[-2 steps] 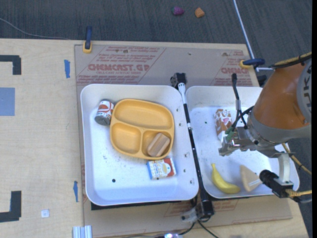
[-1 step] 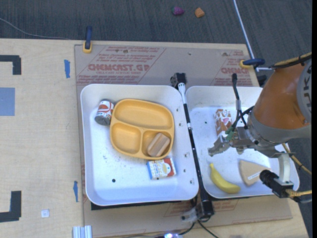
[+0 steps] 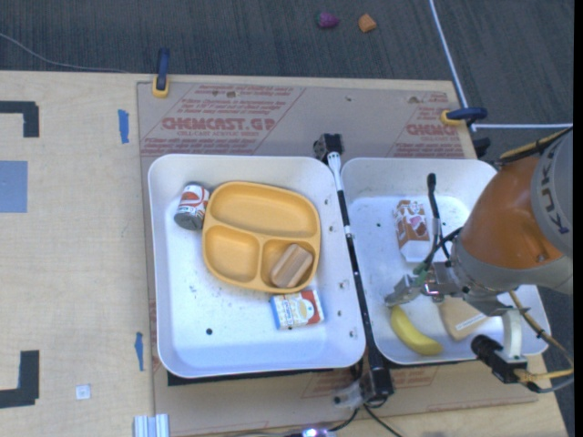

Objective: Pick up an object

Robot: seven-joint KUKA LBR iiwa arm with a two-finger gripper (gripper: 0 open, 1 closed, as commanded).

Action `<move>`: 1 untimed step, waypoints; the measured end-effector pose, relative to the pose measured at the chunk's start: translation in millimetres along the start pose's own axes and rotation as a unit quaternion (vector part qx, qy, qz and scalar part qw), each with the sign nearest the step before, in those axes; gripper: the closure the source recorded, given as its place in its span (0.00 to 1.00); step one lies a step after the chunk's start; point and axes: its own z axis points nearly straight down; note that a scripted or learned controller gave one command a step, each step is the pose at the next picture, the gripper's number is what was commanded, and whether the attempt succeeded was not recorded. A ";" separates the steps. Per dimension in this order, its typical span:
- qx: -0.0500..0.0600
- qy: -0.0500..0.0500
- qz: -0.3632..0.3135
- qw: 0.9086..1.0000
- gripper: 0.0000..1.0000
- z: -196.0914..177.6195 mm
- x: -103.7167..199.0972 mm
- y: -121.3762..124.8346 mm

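The right bin [image 3: 375, 209] holds a yellow banana [image 3: 414, 332] near its front edge. Beside the banana on the right lies a tan block [image 3: 463, 318], partly under the arm. A small red-and-white carton [image 3: 412, 223] lies further back. My gripper [image 3: 412, 287] hangs low over this bin, just behind the banana and in front of the carton. Nothing shows in its grasp. The orange band and grey wrist hide the bin's right part.
The left bin [image 3: 173, 271] contains a yellow divided plate [image 3: 260, 212] with a tan bread-like piece [image 3: 291, 264], a tipped can [image 3: 190, 206] and a small blue-and-white carton [image 3: 297, 309]. A black clamp [image 3: 329, 147] sits between the bins at the back.
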 end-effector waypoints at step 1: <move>-0.001 -0.001 0.001 1.000 1.00 -9.7 -0.4 0.7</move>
